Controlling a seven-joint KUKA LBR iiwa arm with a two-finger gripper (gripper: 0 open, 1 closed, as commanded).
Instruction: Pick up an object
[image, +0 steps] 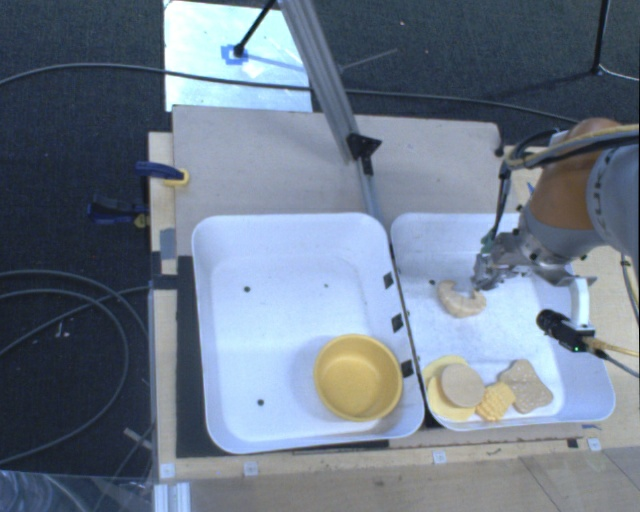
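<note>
In the right bin (590, 400), a pale beige curved piece like a croissant (460, 298) lies near the middle. My gripper (484, 279) hangs low just right of and above it, fingertips close to its upper right end. Nothing shows between the fingers. Near the front of the same bin lie a round tan disc (462, 384) on a yellow plate (437, 377), a yellow waffle piece (493, 402) and a tan toast slice (525, 385). A yellow bowl (358, 376) sits in the left bin (230, 300).
A slanted metal pole (330, 90) crosses above the bench toward the divider between the bins. Black clips (397, 322) sit on that divider. A blue and yellow clamp (150, 175) grips the bench's left edge. Cables trail on the floor at left.
</note>
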